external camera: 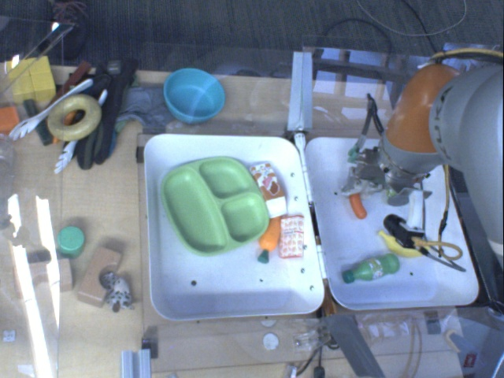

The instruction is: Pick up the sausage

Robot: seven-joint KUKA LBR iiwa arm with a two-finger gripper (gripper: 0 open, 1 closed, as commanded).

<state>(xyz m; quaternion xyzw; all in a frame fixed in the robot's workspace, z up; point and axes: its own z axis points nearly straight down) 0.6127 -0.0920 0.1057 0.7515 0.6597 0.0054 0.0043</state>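
Since the sausage (358, 205) lies loose in the right bin (339, 235), beside the pincer (364, 181), we judge it light, smooth, slippery; grip mid-length, across its width. Pincer state: we cannot tell.

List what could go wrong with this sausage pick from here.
The sausage is small and lies tilted just below the end effector, so the fingers may pinch only its tip and let it slip. It may roll on the smooth white bin. The banana nearby could get bumped.
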